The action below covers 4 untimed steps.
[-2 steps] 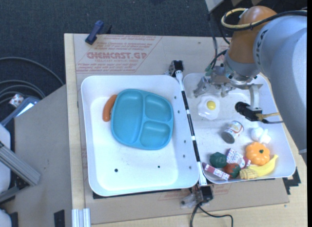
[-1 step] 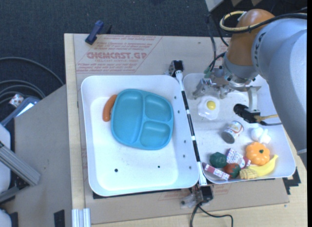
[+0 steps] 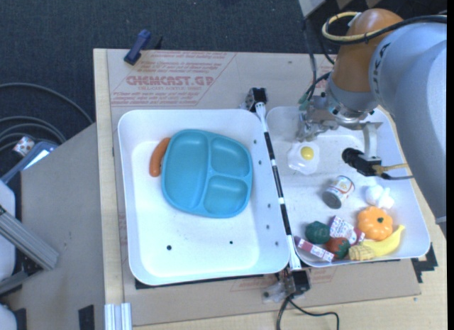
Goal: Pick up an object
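Note:
My gripper (image 3: 310,128) hangs low over the back left part of the right bin (image 3: 282,119), just above a fried-egg toy (image 3: 305,155). Nothing shows between its fingers. Further forward in the same bin lie a small can (image 3: 338,190), a white round piece (image 3: 377,194), an orange pumpkin (image 3: 374,223), a yellow banana (image 3: 386,243), a corn cob (image 3: 360,253), a green vegetable (image 3: 318,232) and a red-and-white packet (image 3: 342,228).
The left bin (image 3: 142,222) holds a blue divided plate (image 3: 208,173) with an orange carrot-like piece (image 3: 157,157) tucked at its left side. A raised divider (image 3: 273,172) separates the two bins. A blue clip (image 3: 137,47) lies on the board behind.

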Each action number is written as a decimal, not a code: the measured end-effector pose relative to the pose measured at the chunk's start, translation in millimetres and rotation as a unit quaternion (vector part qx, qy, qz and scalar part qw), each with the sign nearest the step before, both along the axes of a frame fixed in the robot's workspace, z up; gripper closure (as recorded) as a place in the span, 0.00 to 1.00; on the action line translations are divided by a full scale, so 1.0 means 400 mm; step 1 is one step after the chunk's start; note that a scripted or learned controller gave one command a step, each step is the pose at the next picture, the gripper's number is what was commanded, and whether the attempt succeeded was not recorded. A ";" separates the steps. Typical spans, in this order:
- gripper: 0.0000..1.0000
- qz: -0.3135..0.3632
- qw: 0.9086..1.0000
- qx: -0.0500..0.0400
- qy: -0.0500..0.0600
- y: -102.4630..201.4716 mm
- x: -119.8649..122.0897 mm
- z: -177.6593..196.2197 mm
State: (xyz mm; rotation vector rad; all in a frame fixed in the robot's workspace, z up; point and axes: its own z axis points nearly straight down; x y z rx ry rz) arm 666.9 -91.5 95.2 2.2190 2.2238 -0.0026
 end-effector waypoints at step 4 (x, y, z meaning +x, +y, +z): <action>0.00 0.000 1.000 0.000 0.000 0.002 0.000 0.000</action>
